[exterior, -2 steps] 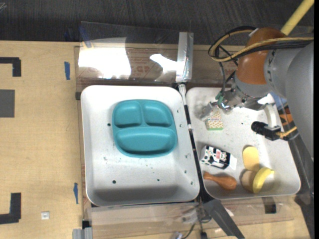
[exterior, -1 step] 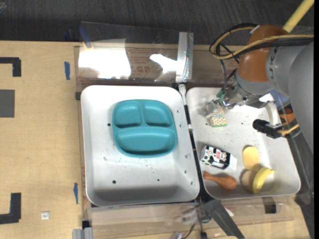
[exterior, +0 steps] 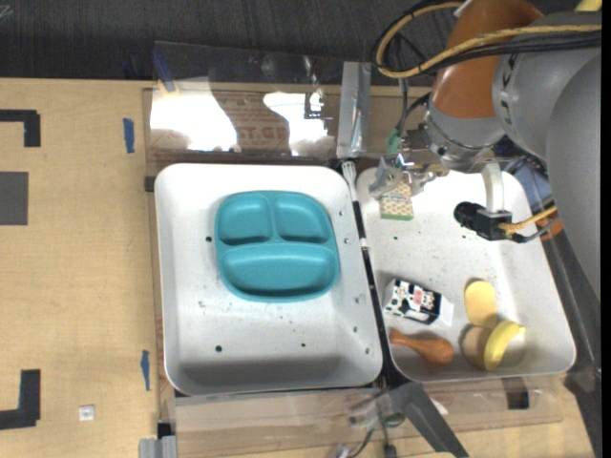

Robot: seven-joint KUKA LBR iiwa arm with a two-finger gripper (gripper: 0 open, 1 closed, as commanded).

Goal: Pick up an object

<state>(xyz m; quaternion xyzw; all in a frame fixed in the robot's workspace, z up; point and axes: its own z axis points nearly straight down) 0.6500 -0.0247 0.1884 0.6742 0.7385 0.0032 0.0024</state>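
A robot arm's tool [exterior: 396, 181] hangs over the right bin's [exterior: 549, 284] far left corner, pinching a small checkered sponge [exterior: 397, 203]. A teal divided plate [exterior: 276, 244] fills the left bin [exterior: 181, 284].

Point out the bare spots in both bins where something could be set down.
Left bin: bare floor in front of the teal tray. Right bin: open middle between the gripper and the patterned card. Crowded along its front: card, brown piece, yellow pieces.
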